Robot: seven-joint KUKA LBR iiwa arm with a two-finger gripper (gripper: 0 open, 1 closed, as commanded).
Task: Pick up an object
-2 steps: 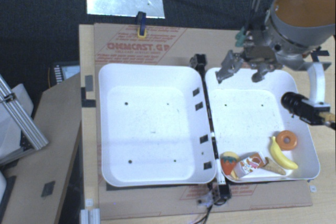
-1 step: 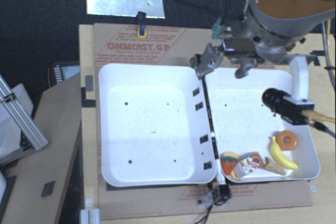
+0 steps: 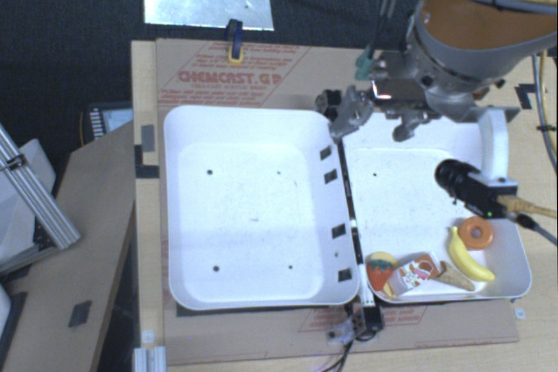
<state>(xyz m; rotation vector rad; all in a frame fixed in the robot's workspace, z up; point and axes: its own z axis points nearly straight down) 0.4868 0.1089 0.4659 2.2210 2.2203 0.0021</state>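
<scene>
Your end effector (image 3: 349, 113) hangs above the far edge where the two bins meet, with nothing seen in its grip; whether it is open or closed you cannot tell

From there, look outward: the right bin (image 3: 401, 187) holds every candidate, all bunched in its near right corner, well apart from the end effector – a banana (image 3: 466, 255), an orange ring (image 3: 476, 232) just beside it, a small carton (image 3: 413, 273), a red-and-orange piece (image 3: 380, 270) and a cone-shaped piece (image 3: 455, 279); the left bin (image 3: 240, 205) offers nothing to grasp. This reads as the approach step, no pick yet made; your next move calls for travelling toward that near corner and descending on one item, likely the banana, clear of the bin wall
</scene>
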